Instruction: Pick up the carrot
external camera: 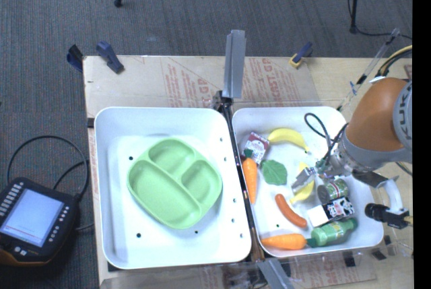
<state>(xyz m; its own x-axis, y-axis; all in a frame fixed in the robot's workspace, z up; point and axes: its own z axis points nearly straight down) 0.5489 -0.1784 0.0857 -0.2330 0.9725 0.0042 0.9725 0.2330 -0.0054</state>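
Down at the bin's [377, 230] near edge, below and left of my gripper [304, 178], lies one carrot [284, 241], long side running left-right. I can't tell the gripper's state.

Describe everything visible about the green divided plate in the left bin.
The green divided plate is pale green, looks like smooth plastic, and has rounded corners with three compartments: one large, two smaller. It lies flat, right side up, turned at a slant, near the middle of the left bin. Nothing lies in it; only the bin floor touches it.
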